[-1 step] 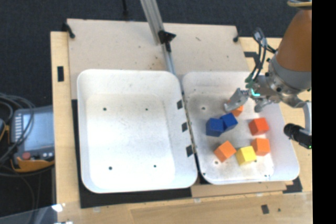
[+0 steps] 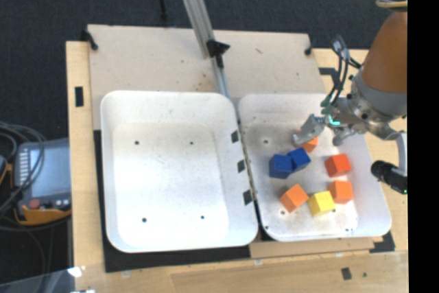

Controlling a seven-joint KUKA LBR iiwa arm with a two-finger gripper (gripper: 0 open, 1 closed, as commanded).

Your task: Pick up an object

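Blocks lie loose on the floor of the right bin (image 2: 370, 216): two blue blocks (image 2: 289, 162) touching each other near its middle, a small orange block (image 2: 310, 144) just above them, an orange-red block (image 2: 337, 165) to their right, another orange block (image 2: 341, 191) below that, a yellow block (image 2: 321, 203) touching it on its left, and one more orange block (image 2: 294, 197) beside the yellow one. The left bin (image 2: 171, 168) sits alongside. The arm (image 2: 387, 58) has reached in from the right, and the gripper (image 2: 314, 128) hangs over the upper part of the right bin, its tip right at the small orange block. Whether the claw is open or closed cannot be told from this angle, since the metal parts blur together and partly cover that block. Nothing is plainly clamped or lifted; every block appears to rest on the bin floor. By my reading, the task is at its early stage: the approach to a target looks made, most likely the small orange block, while the grasp itself and the lift are not yet done. What is left is closing on a block firmly and raising it clear of its neighbours.
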